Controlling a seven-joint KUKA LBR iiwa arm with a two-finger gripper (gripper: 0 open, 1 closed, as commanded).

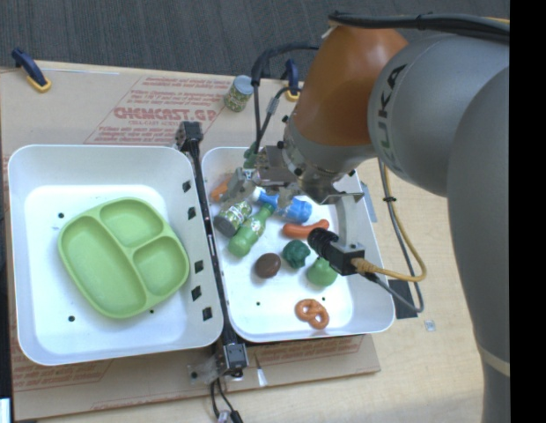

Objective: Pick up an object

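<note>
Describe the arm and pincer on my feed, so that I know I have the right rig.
A thick, rounded grey KUKA arm with black lettering on its shell, and a glossy orange band above the wrist. Black cables loop beside the band, down to a small grey metal pincer of bare mechanical parts. A yellow-tipped cable trails under the arm.

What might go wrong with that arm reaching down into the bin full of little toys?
The toys in the right bin lie packed together, so the gripper may nudge the green bottle or blue piece aside and come up with nothing. It could also catch two at once. The pretzel lies apart and would likely be easier.
</note>
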